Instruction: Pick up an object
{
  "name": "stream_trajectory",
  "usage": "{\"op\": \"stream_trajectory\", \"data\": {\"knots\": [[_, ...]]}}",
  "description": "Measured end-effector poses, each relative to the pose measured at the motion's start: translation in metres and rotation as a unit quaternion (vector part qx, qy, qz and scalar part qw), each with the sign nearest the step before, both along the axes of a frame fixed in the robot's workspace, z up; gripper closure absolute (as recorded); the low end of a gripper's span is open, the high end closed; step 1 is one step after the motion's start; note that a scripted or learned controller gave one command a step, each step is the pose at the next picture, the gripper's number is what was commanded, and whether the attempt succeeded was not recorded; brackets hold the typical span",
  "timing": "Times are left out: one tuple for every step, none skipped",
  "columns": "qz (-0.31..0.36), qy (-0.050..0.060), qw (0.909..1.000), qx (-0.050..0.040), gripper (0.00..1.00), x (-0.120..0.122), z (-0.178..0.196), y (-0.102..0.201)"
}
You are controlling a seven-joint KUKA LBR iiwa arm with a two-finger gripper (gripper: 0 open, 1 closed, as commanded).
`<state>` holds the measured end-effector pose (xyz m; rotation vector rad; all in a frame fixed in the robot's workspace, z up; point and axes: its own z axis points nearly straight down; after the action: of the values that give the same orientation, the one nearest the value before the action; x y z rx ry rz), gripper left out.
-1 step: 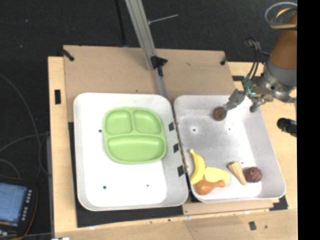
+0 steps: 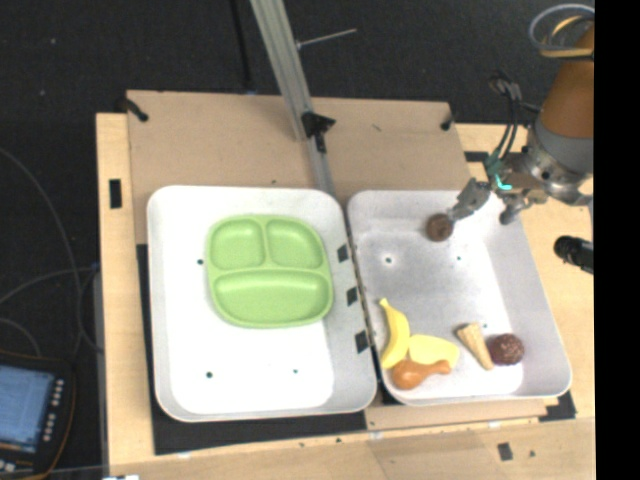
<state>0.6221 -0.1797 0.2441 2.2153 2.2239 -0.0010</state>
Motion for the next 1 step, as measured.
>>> {"op": "stream_trajectory", "data": {"knots": [[0.0, 0.002, 1.0, 0.0005, 0.0, -0.0011, -0.0444, 0.0058]]}}
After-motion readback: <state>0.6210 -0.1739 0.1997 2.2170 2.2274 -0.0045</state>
